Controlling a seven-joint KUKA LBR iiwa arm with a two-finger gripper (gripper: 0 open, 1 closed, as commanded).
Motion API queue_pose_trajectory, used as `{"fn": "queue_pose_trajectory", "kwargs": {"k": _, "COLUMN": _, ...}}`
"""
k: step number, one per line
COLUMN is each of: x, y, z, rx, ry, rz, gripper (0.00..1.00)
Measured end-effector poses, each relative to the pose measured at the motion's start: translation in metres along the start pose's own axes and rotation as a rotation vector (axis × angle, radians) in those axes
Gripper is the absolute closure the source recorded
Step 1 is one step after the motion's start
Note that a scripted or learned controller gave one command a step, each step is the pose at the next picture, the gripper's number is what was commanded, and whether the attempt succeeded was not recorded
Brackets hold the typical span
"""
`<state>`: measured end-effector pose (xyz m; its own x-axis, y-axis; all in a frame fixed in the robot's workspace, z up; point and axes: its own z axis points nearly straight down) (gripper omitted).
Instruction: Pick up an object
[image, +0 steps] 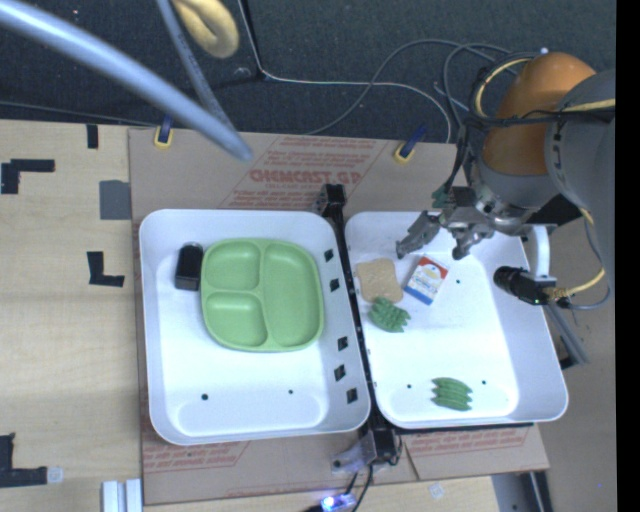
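The gripper (438, 240) hangs over the upper part of the right bin (520, 380), its two fingers spread apart with nothing between them. One finger points down-left toward the bin's middle, the other sits just above the small white carton (427, 279).

That carton, with red and blue print too small to read, lies right of centre in the frame, just beside a tan square slice (378, 280). Touching the slice's lower edge is a leafy green piece (390, 316). A green pod bundle (452, 393) lies well apart near the bin's lower rim, with bare white floor all around it and between it and the cluster above.

The left bin (165, 380) holds a green divided plate (263, 294) at its centre and a small black block (188, 267) touching the plate's left edge; the lower strip of this bin is open floor.

Red lettering on the cardboard (300, 165) beneath the bins is blurred and unreadable.
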<state>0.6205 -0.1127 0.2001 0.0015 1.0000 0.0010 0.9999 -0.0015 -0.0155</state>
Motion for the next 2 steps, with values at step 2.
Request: {"fn": "queue_pose_trajectory", "kwargs": {"k": 2, "x": 0.002, "y": 0.001, "z": 0.056, "rx": -0.008, "ry": -0.001, "rz": -0.003, "gripper": 0.0}}
